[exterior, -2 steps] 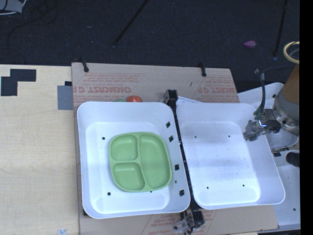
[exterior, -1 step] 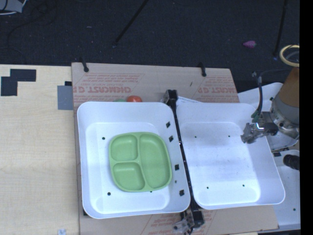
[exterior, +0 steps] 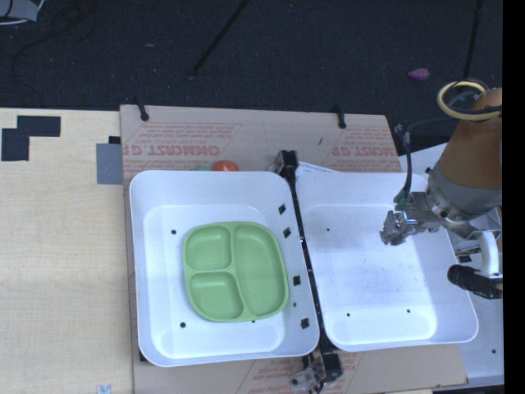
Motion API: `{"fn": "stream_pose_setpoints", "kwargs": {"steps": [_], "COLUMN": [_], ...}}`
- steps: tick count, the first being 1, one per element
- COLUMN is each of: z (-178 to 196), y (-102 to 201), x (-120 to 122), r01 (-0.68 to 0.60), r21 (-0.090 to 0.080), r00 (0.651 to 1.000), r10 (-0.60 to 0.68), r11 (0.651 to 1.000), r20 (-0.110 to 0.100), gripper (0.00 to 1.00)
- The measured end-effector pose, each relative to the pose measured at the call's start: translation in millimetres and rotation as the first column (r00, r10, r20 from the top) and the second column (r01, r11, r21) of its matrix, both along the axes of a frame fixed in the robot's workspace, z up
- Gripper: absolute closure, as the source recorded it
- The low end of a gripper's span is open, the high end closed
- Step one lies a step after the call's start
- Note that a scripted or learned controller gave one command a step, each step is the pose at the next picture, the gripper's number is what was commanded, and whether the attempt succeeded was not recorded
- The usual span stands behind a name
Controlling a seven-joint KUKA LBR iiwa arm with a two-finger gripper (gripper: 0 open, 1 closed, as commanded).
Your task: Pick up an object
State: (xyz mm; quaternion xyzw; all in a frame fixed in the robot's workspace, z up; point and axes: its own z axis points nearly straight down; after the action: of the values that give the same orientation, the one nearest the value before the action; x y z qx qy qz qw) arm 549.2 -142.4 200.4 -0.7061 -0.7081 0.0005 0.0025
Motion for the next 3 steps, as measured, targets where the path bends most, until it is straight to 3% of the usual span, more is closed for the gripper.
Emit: {"fn": "stream_pose_setpoints", "kwargs": {"steps": [3], "z": [7], "y": [144], "x": [-8], "r01": [0.000], "r21": [-0.001], "r00": [1.000], "r10": [0.000], "r11": [1.000], "r20": [0.000], "gripper": [1.00]}}
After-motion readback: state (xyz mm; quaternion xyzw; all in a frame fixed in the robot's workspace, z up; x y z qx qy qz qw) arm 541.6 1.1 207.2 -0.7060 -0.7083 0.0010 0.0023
